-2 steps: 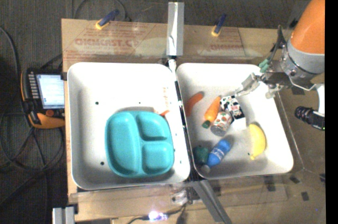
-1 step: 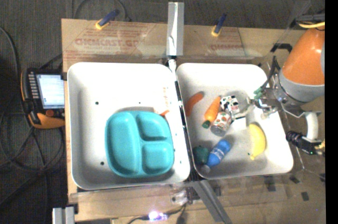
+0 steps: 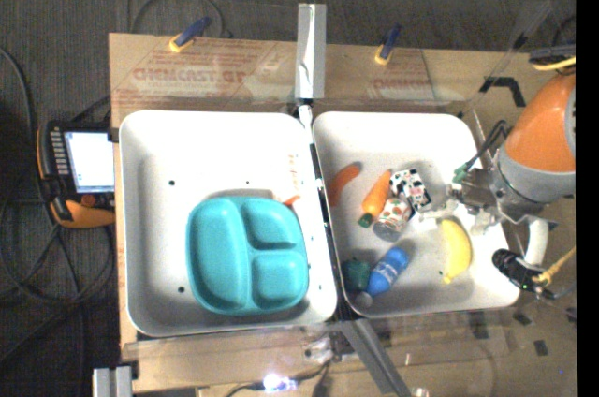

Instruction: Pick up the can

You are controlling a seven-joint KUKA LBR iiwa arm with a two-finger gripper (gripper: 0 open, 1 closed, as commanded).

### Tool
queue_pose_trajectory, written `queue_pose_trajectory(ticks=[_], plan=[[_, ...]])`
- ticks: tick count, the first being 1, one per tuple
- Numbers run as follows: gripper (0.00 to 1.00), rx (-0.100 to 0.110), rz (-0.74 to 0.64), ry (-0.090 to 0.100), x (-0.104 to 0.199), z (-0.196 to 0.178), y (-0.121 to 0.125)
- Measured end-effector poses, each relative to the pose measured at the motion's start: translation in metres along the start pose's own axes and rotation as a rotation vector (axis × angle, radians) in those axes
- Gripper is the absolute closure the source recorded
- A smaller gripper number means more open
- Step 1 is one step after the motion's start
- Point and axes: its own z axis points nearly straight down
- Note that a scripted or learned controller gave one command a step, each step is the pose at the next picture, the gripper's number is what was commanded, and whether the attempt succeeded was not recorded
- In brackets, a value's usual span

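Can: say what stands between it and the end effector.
A patterned box sits against the can, partly on the side facing the end effector; a banana lies beside that path.

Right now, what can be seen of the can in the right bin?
The can is small and cylindrical, with a pale patterned label and a greyish, metal-looking end facing the camera. It lies tipped on the floor of the right bin, near its middle. The orange carrot lies against its left side and the black-and-white patterned box touches its upper end.

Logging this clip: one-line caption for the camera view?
Grey-and-orange arm at the right bin's edge; small patterned can untouched among toy food.
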Motion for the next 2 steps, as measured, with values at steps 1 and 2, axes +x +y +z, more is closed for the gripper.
queue_pose_trajectory(ticks=[1,2], plan=[[0.0,-0.002,0.072,-0.002,0.063,0.044,0.029],[0.0,-0.002,-0.104,-0.004,0.087,0.045,0.039]])
